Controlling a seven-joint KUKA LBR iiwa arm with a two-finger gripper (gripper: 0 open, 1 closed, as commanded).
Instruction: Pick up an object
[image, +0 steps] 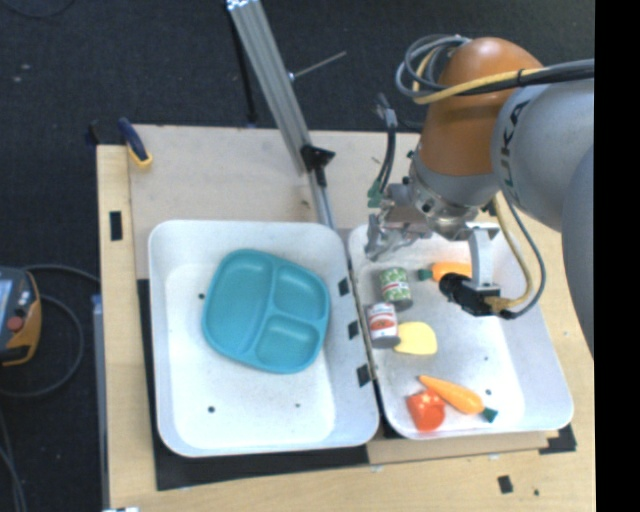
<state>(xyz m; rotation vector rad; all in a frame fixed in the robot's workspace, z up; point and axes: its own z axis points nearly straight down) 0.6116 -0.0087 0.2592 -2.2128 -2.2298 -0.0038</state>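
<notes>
The nearest thing for me to take is the small green can (394, 285), standing upright near the back of the right bin (545, 385), close to the wall it shares with the left bin (165, 400). My pincer (383, 240) hangs just above and behind that can, pointing down. It has hold of nothing; how wide it stands I cannot tell from this slant.

Just in front of the green can lies a red and white can (382, 323), almost touching a yellow piece (417, 340) to its side. I judge the crowding matters: a descent on the green can leaves little room on the wall side.

Further toward the front edge rest a carrot (452, 394) and a red pepper (426, 411), close together, easier to reach from above. An orange bit (450, 270) sits beside my cable, partly hidden.

The left bin carries a teal divided plate (267, 310), well apart from my work.
</notes>
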